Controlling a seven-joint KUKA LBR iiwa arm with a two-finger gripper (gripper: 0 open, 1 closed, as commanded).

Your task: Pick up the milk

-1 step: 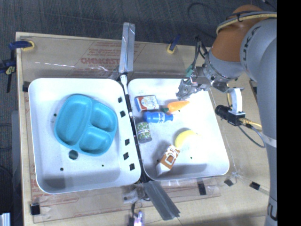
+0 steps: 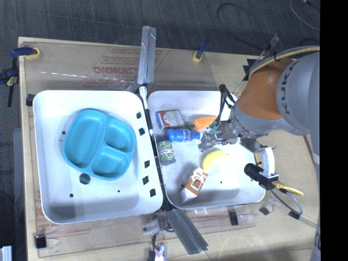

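Observation:
The milk (image 2: 196,182) is a small white and orange carton lying tilted near the front wall of the right bin (image 2: 239,192). My gripper (image 2: 209,141) hangs over the middle of that bin, just above a yellow lemon (image 2: 213,159) and right of a blue bottle (image 2: 180,135). It stands apart from the milk, roughly a carton's length behind it and slightly to the right. Nothing is visibly held.
Also in the right bin are a small red and green box (image 2: 169,117), an orange item (image 2: 204,122) and a green can (image 2: 166,153). The left bin (image 2: 49,189) holds a blue divided plate (image 2: 99,142). The arm's grey and orange body (image 2: 272,99) overhangs the right bin's right side.

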